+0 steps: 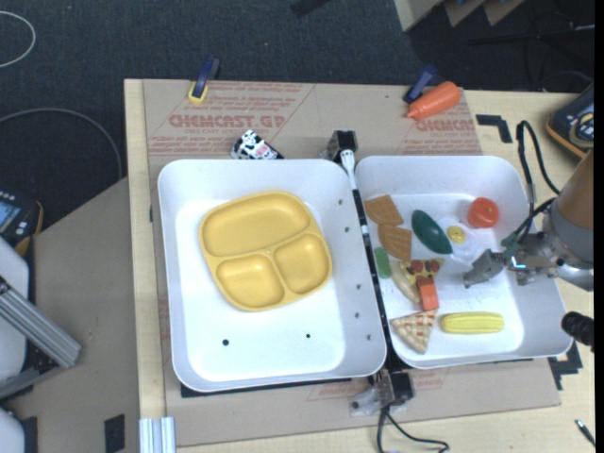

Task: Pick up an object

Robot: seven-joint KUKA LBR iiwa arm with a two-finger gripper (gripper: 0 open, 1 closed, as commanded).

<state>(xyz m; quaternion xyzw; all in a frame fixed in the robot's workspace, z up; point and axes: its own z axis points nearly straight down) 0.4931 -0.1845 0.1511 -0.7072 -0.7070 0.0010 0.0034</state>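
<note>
Two white bins side by side on counter. Left bin holds yellow divided plate. Right bin holds toy food: corn cob, pizza slice, tomato, green avocado, crackers. Hand reaches in from right, low over bin between tomato and corn; finger state unclear, nothing visibly held.

Glossy yellow plastic tray
</note>
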